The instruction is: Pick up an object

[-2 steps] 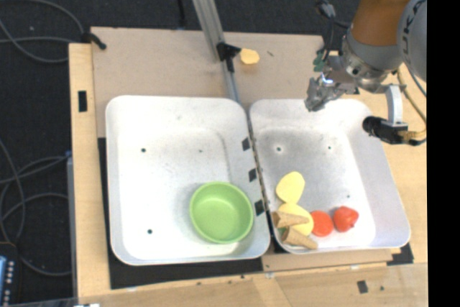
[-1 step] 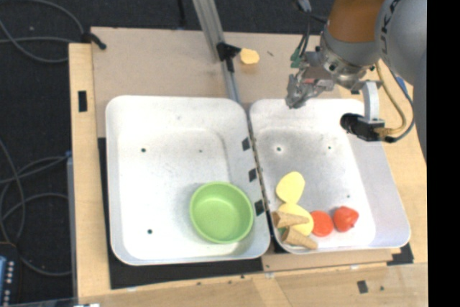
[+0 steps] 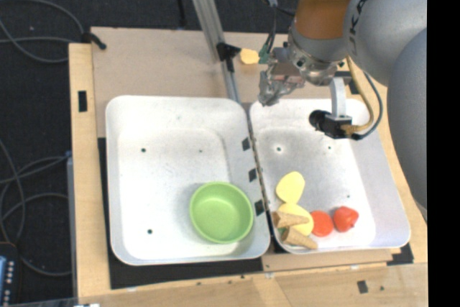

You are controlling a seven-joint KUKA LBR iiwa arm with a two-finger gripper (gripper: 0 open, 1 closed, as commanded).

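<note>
Yellow object [image 3: 290,187] and two red ones lie clustered at the near edge of the right bin [image 3: 374,176], well apart from the claw [image 3: 272,93] at the far rim; claw state unreadable.

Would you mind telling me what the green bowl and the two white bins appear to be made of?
The green bowl looks like moulded plastic: uniform lime colour, smooth matte surface, thick rounded rim. The left bin and the right bin look like thin formed plastic, glossy white with rounded corners and soft highlights, though painted metal cannot be ruled out from this view.
</note>
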